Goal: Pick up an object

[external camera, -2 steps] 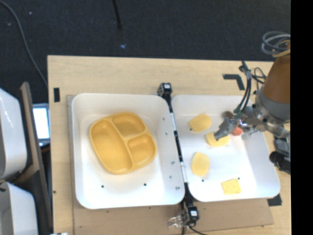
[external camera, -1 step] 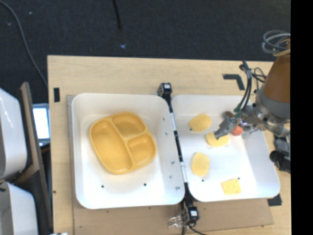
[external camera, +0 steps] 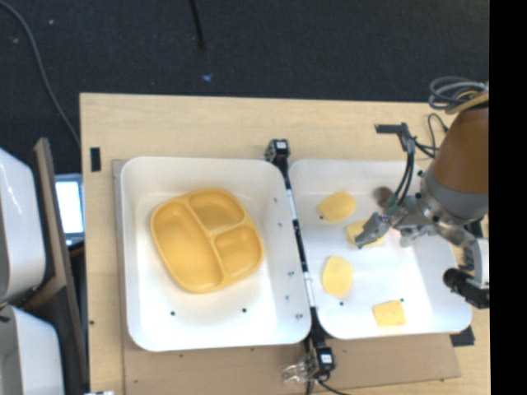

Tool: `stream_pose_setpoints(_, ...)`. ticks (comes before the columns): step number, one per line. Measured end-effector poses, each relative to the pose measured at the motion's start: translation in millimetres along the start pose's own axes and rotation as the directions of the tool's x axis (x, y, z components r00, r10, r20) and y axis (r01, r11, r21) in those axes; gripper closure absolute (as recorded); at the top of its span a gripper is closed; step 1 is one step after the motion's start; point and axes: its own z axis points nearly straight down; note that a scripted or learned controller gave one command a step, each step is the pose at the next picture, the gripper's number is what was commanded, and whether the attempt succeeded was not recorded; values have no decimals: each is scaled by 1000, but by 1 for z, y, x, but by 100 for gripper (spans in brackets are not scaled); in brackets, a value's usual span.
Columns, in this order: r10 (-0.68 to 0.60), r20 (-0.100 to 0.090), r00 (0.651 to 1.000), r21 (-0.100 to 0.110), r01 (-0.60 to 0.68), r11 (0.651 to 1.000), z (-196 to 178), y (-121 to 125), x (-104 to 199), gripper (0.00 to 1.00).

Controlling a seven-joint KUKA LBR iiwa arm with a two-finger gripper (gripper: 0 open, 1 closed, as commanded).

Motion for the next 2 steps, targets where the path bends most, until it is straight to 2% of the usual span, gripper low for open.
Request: stream_pose_setpoints(2, -1, -1, 1000, 1, 1, 1000, 105, -17, 12, 0)
